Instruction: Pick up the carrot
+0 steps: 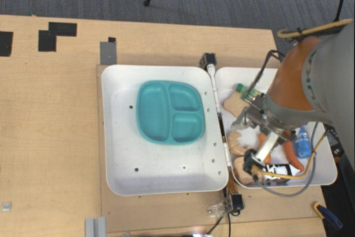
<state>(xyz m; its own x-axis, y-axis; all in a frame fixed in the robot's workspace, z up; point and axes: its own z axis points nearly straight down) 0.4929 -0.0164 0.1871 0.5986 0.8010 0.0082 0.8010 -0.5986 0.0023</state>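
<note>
Right white bin (247, 74) holds carrot (294, 156) beside blue bottle (302, 145), label unreadable.

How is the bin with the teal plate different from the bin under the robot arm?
The plate bin holds one teal plate; the arm's bin holds a jumble of small things, including the carrot. The arm hangs over its bin, not over the plate bin. Both are white and shallow.

Right bin (226, 79) crowded; left bin (123, 165) roomy.
</note>
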